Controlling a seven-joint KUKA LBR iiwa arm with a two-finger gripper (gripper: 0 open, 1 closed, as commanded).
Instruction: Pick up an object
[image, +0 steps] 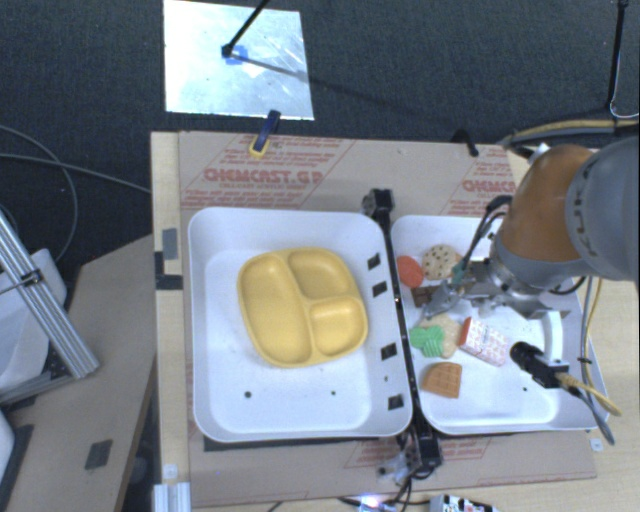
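Two white bins (215, 400) sat on the bench; the gripper (445, 297) hovered low over the right one, its grip impossible to read. Toy food clustered just beneath it, the green piece (431, 340) nearest, suggesting the approach step; next, descend and close.

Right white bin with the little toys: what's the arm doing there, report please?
Gripper low over right white bin, among the toys. Nothing seen held. Brown block, green ridged toy beside it. Yellow divided tray in left bin.
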